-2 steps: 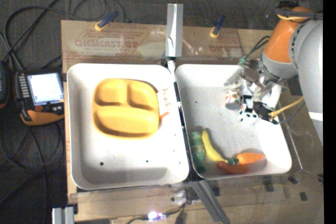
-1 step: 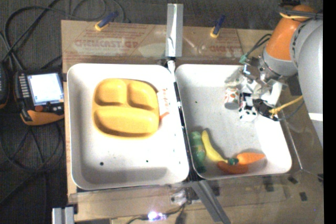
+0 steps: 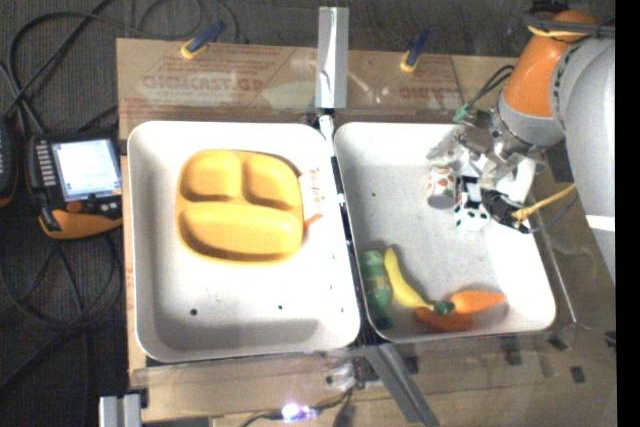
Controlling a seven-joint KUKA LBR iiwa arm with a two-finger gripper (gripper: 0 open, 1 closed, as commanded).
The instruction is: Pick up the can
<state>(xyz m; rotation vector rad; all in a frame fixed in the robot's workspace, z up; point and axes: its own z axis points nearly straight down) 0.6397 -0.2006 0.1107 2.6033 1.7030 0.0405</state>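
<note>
Jaws (image 3: 470, 190) hung by the can (image 3: 440, 185) in the right bin (image 3: 520, 315); their state I couldn't tell. Step looked like grasping; next probably lifting.

yellow tray (image 3: 240, 205), orange carrot (image 3: 470, 303) (green can (image 3: 377, 282))
</note>
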